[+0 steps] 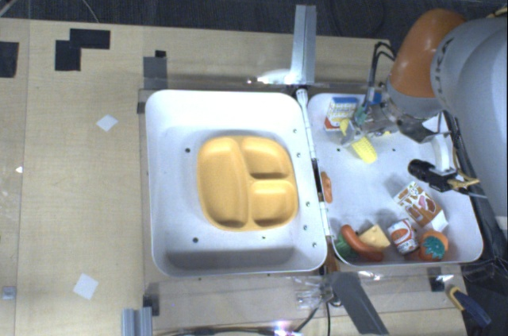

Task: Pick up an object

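Robotics lab: bench point(71, 191), twin bins point(159, 168)

Right bin point(381, 183) centre open, toys crowd near edge point(389, 237) and far-left corner point(343, 113), yellow tray point(246, 182) fills left bin point(171, 168) middle

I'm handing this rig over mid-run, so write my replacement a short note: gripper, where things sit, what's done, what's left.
Gripper: low in the far corner of the right bin, beside a yellow block and a blue-and-white box; fingers hard to make out, nothing visibly held.
Left bin: yellow divided tray.
Right bin, near edge: red-and-green vegetable, cheese wedge, small can, brown carton, teal ball.
Done: nothing lifted.
Left: grasp and raise one object.
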`<state>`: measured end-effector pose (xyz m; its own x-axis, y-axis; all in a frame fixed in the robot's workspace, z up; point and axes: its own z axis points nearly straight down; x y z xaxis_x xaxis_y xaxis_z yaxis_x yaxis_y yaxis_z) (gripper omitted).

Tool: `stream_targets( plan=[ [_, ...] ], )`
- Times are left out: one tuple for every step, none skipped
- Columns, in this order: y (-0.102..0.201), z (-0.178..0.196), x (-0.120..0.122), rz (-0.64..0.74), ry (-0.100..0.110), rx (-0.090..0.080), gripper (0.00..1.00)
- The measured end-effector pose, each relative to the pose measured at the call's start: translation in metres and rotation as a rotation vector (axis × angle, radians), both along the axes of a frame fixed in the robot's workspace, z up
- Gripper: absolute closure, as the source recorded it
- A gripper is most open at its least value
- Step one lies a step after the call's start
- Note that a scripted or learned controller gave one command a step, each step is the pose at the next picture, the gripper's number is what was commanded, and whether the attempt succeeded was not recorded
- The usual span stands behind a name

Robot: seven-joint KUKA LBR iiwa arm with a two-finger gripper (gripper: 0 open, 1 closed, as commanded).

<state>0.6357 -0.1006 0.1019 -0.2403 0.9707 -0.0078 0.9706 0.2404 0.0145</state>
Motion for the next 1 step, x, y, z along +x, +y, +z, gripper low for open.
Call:
stream_targets(
  plan=[
    [0.0516, 0.0872, 0.0312, -0.160, 0.004, 0.006, 1.00]
  ],
)
